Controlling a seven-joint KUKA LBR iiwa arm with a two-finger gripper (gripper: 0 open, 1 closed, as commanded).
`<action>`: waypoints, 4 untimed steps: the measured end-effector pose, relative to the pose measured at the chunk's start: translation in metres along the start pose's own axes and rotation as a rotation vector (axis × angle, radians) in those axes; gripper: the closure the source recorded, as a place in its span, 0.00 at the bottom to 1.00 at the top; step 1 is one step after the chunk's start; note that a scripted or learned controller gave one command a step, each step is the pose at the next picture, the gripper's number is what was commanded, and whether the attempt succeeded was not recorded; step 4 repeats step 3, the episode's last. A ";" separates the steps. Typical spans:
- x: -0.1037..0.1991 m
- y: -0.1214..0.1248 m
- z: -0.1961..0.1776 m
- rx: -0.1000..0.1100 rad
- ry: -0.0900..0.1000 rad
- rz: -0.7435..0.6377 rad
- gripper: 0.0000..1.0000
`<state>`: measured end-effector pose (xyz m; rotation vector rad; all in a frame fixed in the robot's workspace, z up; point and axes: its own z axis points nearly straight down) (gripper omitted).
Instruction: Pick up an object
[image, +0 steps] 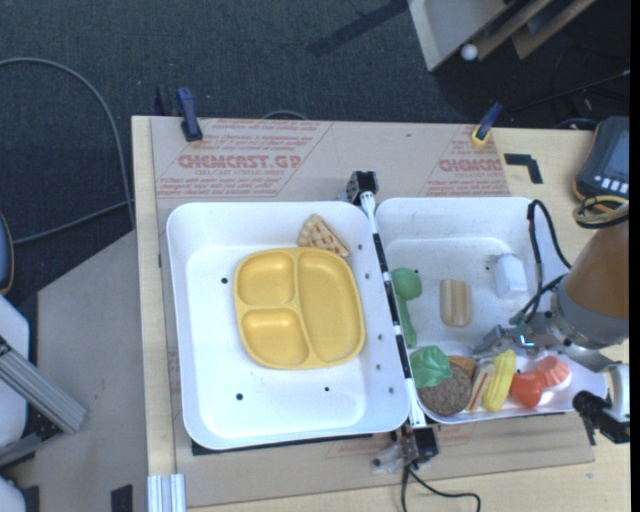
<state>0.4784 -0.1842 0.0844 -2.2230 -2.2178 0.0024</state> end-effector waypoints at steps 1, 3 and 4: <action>0.002 0.002 -0.010 -0.004 0.001 0.000 1.00; 0.127 0.061 -0.103 -0.002 0.001 -0.004 1.00; 0.127 0.061 -0.103 -0.002 0.001 -0.004 1.00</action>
